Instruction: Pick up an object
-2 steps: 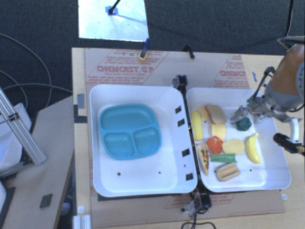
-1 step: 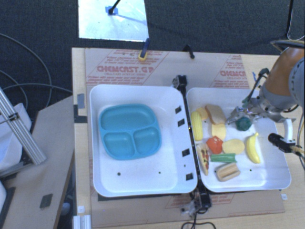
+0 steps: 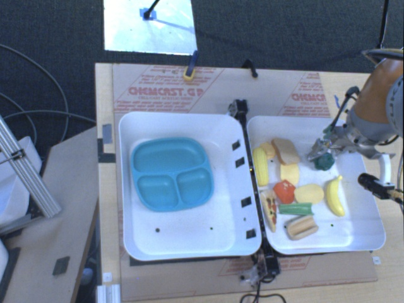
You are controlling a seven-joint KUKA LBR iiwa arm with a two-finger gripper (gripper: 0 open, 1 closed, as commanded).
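Hand (image 3: pixel 323 151) low over the right bin (image 3: pixel 366 232), fingers closed around a dark green object (image 3: pixel 325 162).

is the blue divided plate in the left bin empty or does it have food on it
Empty. The blue divided plate lies flat in the left bin with all three compartments bare; the toy foods sit in the right bin.
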